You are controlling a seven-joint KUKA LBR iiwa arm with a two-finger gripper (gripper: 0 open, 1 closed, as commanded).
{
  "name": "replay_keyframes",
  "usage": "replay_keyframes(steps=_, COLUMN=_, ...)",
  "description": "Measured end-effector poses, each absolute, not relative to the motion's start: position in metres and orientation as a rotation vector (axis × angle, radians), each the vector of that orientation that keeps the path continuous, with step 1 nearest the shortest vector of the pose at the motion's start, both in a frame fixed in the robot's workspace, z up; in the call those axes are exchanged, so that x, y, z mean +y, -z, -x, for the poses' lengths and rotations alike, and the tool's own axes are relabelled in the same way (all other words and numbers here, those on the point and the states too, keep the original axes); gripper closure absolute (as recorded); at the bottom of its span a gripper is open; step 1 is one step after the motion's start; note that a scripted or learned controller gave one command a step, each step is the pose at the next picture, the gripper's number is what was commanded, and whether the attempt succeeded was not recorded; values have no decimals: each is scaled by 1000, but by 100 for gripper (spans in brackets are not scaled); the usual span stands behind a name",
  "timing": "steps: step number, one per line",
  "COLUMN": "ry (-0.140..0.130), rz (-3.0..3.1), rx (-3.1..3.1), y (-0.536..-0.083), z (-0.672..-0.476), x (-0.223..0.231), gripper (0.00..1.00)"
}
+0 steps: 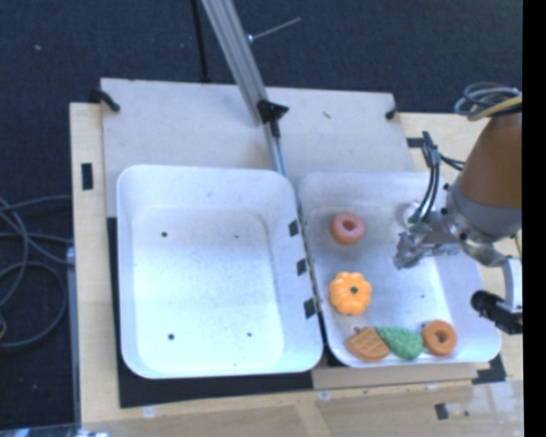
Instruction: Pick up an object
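The arm [491, 176] is cut off by the right edge, so its upper part is not seen. Part of the right bin [382, 189] is covered by the tool [409, 248], whose fingers are too blurred to be made out.

The two bins, left [209, 271] and right [391, 253], look like thin moulded plastic, white, smooth and faintly glossy, dusted with grey scuffs. The tabletop [91, 244] shows pale, matt wood. A ribbed bar [232, 44] of dull silver metal slants across the back. The pink donut [348, 228], the orange pumpkin [350, 293], the brown waffle [369, 345], the green leafy piece [402, 340] and the orange donut [439, 338] seem to be smooth toy plastic, though the view is too coarse to be sure. The arm [491, 167] has a satin orange shell. The floor [73, 35] looks like dark, rough carpet.
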State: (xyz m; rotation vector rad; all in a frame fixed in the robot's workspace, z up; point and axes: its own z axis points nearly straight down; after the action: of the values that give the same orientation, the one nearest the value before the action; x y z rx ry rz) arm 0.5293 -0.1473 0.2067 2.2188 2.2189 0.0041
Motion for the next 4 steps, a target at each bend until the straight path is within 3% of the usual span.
replay_keyframes(steps=2, ry=-4, rz=-2219, rx=2218, y=-298, z=-527, x=-157, gripper=100)
replay_keyframes(steps=4, ry=0, rz=-2219, rx=2224, y=-289, z=-541, x=-63, gripper=100)
